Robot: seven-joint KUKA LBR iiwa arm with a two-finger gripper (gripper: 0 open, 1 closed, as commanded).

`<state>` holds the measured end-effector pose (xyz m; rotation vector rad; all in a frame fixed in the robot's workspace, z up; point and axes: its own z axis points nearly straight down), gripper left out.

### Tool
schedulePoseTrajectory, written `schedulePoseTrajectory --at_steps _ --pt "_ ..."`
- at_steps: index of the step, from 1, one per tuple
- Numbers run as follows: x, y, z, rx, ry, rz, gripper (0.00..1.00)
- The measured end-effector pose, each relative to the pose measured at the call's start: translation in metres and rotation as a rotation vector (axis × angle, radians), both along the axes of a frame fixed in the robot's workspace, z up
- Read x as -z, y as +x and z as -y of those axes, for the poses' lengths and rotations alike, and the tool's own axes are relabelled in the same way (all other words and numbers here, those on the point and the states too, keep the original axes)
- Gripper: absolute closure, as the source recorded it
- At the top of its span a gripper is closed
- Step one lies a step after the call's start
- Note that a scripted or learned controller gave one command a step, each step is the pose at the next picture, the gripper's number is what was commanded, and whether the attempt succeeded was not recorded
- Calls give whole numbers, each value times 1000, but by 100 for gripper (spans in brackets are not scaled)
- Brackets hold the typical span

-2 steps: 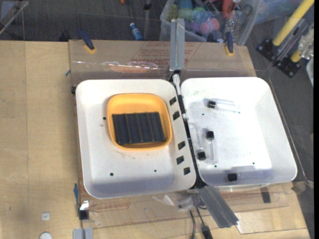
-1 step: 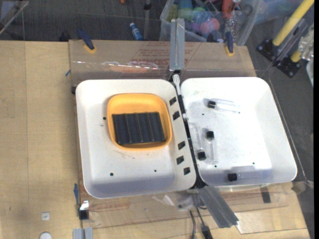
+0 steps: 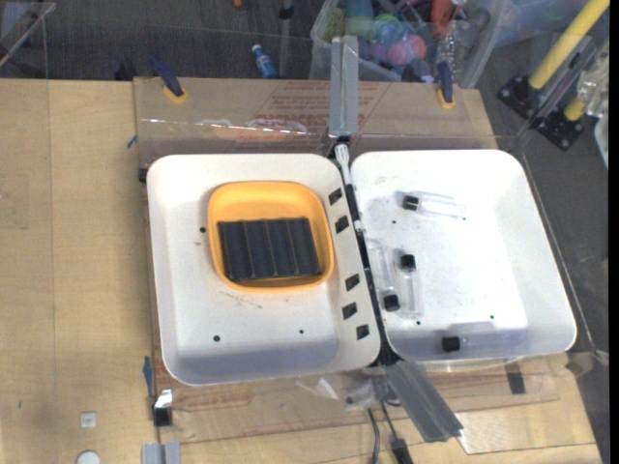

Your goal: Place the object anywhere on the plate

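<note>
An orange plate with rounded corners (image 3: 266, 197) lies in the left white bin (image 3: 193, 307), towards its back. A black ribbed rectangular object (image 3: 269, 249) rests flat on the plate, covering its middle and front part, with its long side running left to right.
The right white bin (image 3: 493, 269) holds a few small clear pieces with black caps, one at the back (image 3: 424, 203) and two near the divider (image 3: 407, 264) (image 3: 391, 301). A small black piece (image 3: 451, 343) sits at its front rim. Behind the bench stands a clear box of coloured toys (image 3: 406, 17).
</note>
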<state>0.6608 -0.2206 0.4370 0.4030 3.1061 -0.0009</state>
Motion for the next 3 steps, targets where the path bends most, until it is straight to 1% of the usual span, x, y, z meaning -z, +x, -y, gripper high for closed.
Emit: schedulePoseTrajectory --at_steps 1,2,3 --pt "0 2 0 -151 -2 1 100" --pt "0 4 0 -245 -3 1 100" --pt "0 6 0 -449 -3 1 100"
